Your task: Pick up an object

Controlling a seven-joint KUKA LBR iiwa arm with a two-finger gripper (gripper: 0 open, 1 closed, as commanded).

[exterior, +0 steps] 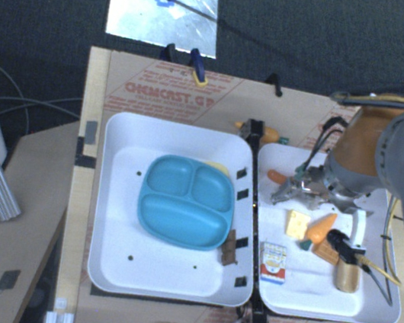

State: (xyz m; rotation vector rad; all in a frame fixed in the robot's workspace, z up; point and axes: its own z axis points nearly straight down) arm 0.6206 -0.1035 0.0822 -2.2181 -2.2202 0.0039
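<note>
Metal, my fingers point(289, 193) hang low over the upper part of the right bin point(373, 311), their tips blurring into each other, so I cannot tell whether they are spread or closed. Just beside them lies a yellow block point(298, 224), with an orange carrot-shaped piece point(321, 227) next to it. Just behind them an orange-red thing point(277, 177) peeks out, partly hidden by me. Further toward the near rim sits a small printed carton point(273, 261). Well off to the far side, a blue divided plate point(186, 200) rests in the left bin point(104, 256).
</note>
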